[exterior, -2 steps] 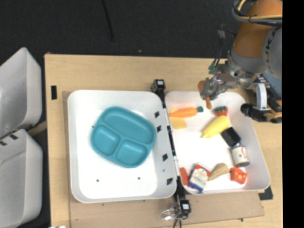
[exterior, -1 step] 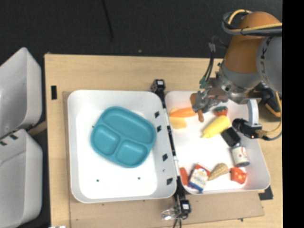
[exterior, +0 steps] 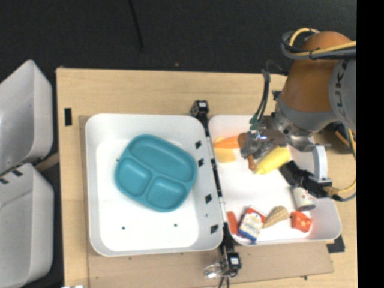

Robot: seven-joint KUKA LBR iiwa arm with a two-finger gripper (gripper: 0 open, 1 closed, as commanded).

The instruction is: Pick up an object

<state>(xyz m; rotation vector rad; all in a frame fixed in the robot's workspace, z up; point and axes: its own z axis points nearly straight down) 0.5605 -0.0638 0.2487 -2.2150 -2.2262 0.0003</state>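
Observation:
My gripper (exterior: 254, 149) hangs low over the upper middle of the right bin (exterior: 327, 233). It sits between an orange and yellow wedge (exterior: 224, 149) on its left and a yellow oblong toy (exterior: 275, 159) on its right, close to both. The arm's wrist hides whether anything is in its grasp. Along the bin's front edge lie a small white and red carton (exterior: 251, 224), a tan cone (exterior: 276, 215) and a red-orange piece (exterior: 302, 221).
A teal divided plate (exterior: 156, 172) lies in the left bin (exterior: 99, 221). A small white bottle-like item (exterior: 303, 198) lies right of the cone. The divider wall (exterior: 211, 179) between the bins runs just left of the wedge.

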